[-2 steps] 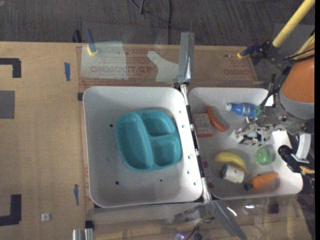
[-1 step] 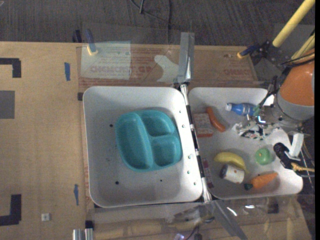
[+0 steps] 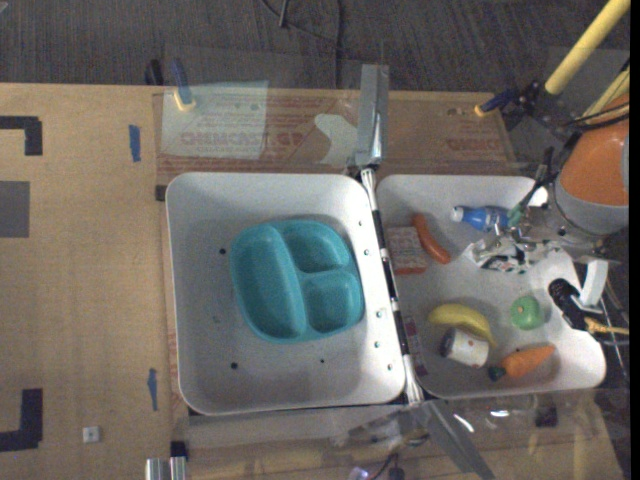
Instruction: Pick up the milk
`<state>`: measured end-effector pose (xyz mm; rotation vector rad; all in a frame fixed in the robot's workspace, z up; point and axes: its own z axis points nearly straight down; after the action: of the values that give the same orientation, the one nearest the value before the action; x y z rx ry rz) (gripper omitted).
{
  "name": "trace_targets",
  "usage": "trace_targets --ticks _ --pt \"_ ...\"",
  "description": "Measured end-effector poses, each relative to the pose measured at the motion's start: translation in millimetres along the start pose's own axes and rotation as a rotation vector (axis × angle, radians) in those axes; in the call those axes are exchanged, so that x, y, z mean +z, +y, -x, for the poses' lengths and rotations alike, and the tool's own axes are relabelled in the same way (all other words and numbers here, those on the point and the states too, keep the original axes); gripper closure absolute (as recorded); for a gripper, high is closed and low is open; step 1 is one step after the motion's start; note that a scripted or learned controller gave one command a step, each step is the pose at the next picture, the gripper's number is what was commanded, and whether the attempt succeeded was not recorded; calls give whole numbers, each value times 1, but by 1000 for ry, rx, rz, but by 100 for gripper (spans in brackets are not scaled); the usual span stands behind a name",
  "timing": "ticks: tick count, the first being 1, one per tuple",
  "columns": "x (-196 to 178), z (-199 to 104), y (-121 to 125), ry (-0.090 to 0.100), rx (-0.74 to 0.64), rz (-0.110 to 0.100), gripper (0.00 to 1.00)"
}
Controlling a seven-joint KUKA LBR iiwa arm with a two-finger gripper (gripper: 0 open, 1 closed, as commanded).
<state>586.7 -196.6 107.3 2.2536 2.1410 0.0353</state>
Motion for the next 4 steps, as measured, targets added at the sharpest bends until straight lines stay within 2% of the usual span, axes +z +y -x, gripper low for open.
trace_targets --ticks 1,2,3,4 --pt "-16 -8 8 7 -12 15 100" --pt "-90 -54 64 4 78 -40 100" --pt "-90 -54 64 4 78 -41 0" --pt "-26 -25 15 7 -25 -42 0"
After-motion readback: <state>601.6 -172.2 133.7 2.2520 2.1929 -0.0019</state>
